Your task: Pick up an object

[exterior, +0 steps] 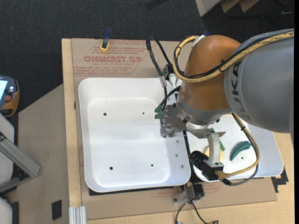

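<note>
Altogether: two white bins (93, 125), one teal object (242, 148).

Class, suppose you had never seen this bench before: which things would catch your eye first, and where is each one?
The big grey arm with its orange band dominates the right half, reaching over the bins. Below it the claw sits at the left white bin's right edge. A small curved green object lies in the right bin, near the arm.
</note>
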You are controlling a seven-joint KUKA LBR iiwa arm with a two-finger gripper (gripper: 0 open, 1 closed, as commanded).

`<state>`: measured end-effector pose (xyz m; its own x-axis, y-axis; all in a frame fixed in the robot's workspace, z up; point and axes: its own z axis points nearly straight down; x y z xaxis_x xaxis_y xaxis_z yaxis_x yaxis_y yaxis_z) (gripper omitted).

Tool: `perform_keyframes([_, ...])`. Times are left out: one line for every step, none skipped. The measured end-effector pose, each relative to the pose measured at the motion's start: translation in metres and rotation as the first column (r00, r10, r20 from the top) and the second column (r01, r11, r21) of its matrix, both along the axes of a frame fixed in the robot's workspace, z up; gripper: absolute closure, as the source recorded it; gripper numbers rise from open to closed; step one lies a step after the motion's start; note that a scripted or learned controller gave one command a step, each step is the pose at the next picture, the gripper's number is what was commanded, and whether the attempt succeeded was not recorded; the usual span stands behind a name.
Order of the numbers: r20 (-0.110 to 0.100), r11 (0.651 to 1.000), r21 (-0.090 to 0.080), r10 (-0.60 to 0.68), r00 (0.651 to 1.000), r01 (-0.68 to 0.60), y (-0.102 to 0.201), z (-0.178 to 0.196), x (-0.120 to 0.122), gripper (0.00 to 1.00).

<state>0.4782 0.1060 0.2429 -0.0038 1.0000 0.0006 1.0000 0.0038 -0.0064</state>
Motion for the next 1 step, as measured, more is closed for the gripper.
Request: perform_keyframes([0.018, 1.000, 0.004, 0.003, 1.000, -0.003, 0.0430, 0.1072, 0.0018, 1.00])
